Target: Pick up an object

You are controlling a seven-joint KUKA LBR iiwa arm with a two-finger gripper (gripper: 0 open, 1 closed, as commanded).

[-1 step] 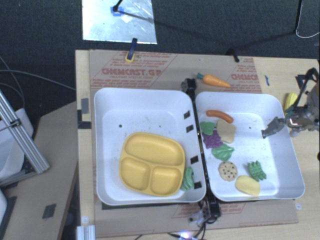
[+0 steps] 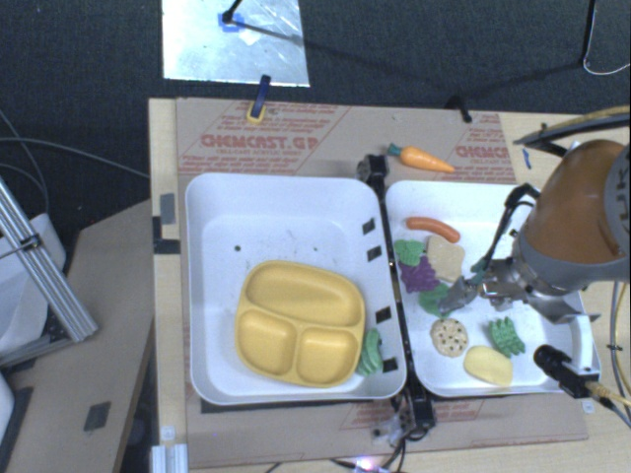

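Observation:
My gripper (image 2: 455,299) hangs low in the right bin (image 2: 552,205), its tip just right of a purple grape bunch (image 2: 421,276) and over a green leafy piece (image 2: 432,302). A beige slice (image 2: 446,258) lies just above the tip and a round cookie (image 2: 450,337) just below it. Farther back in this bin lies an orange-red sausage (image 2: 432,228). A pale yellow lump (image 2: 488,365) and a green ridged piece (image 2: 506,336) sit near the front. The arm's grey and orange body hides the bin's right part.
The left bin (image 2: 286,205) holds a yellow divided tray (image 2: 299,321), with a green piece (image 2: 371,353) by its right edge. A carrot (image 2: 419,158) lies on the bench behind the bins. A green leaf (image 2: 408,252) sits by the divider between the bins.

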